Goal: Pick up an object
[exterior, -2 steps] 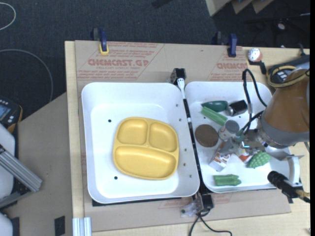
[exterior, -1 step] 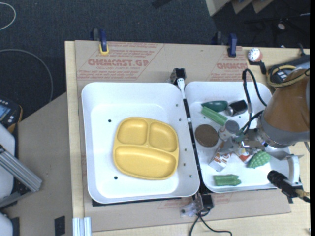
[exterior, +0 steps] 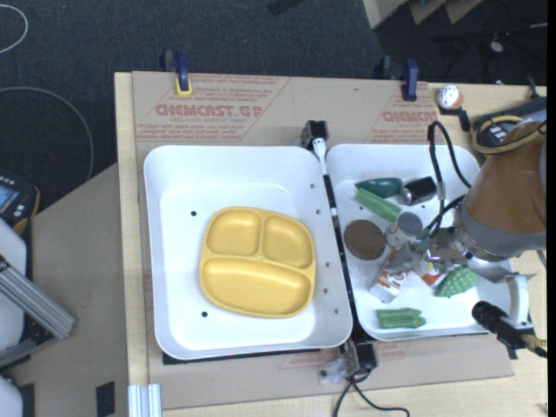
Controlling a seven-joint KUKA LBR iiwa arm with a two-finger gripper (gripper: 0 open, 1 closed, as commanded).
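Claw low among small green and brown objects.

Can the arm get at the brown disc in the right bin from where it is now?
Probably yes: the brown disc lies uncovered at the bin's left side, nothing stacked on it, with the arm just right of it.

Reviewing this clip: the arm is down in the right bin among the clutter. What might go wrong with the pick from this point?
1. The tool sits amid tightly packed items: the brown disc, a white packet and a green textured piece. It may nudge or catch a neighbour instead of one clean object.
2. The arm's black cable hangs over the right bin near the dark green item, so it might snag.
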